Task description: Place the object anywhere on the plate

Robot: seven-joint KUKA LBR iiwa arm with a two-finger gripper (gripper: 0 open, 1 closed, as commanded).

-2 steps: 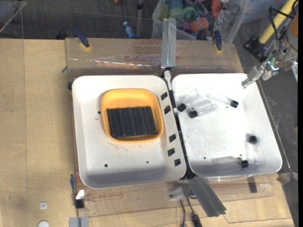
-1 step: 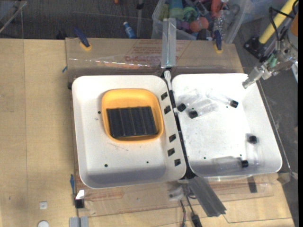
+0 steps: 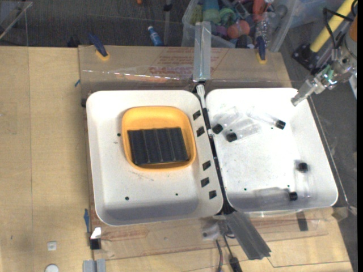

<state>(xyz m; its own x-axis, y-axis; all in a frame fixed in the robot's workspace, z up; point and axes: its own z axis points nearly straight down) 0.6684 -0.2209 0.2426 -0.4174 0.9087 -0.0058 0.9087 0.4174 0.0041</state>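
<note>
An orange-yellow square plate (image 3: 156,114) lies in the left bin (image 3: 105,169). A dark ridged rectangular object (image 3: 157,146) lies flat on the plate, covering most of its middle. My gripper (image 3: 302,95) hangs above the far right corner of the right bin (image 3: 266,157), well away from the plate, with the arm reaching in from the upper right. Nothing shows in the gripper.
Several clear plastic pieces with black caps lie in the right bin, one cluster (image 3: 235,128) near its left wall and others (image 3: 300,171) near the front right. A dark divider with tabs (image 3: 205,152) runs between the bins. A crate of toys (image 3: 244,10) stands behind the bench.
</note>
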